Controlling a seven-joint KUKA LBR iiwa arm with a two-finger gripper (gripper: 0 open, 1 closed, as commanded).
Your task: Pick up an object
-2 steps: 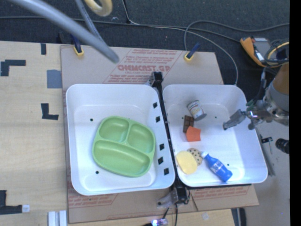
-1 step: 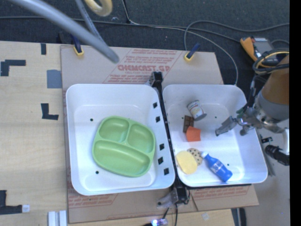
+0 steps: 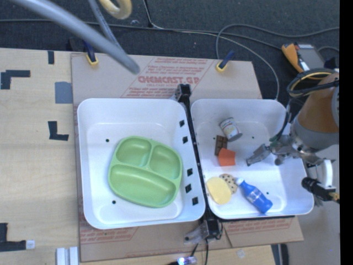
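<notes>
Here, the claw sits in the right half of the frame, low over the right bin, its grey fingers pointing toward the frame's left; nothing lies between them, though whether they are spread or closed I cannot tell at this slant; the arm, grey with an orange band, comes in from the right edge behind it. Just left of the claw, apart from it, lies an orange block, touching a small dark brown piece above it; higher still, toward the bin's upper middle, a small tin can lies tilted. Below the claw, near the bin's lower edge, a blue bottle with a white cap lies on its side, pointing toward the upper left; just left of it a yellow round piece overlaps a speckled cookie. Across the black divider, the left bin holds a green divided plate, resting flat at its middle, well apart from the claw.
</notes>
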